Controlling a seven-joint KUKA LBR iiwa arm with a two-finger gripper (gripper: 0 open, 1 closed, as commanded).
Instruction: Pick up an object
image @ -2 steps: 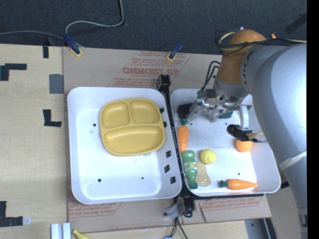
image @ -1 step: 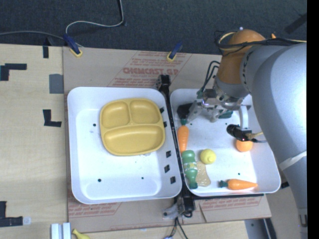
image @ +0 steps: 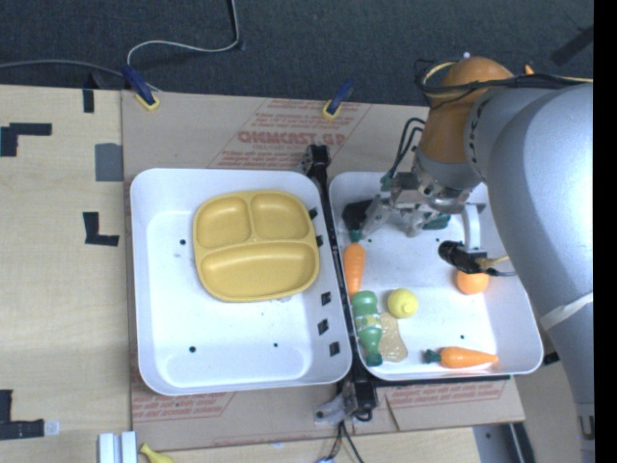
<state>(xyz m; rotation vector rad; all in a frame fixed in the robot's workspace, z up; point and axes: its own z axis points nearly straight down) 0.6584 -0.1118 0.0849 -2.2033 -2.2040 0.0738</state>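
Carrot [image: 354, 266] at left wall of right bin [image: 528, 347] | jaws apart, holding nothing | dark thing [image: 355, 210] beside them unreadable

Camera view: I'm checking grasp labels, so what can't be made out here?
All in the camera view:
- Gripper: the arm overhangs it, so whether it holds anything is unclear.
- Right bin: its right side is covered by the arm.
- Pale item beside the green toy: too small and washed out to identify.
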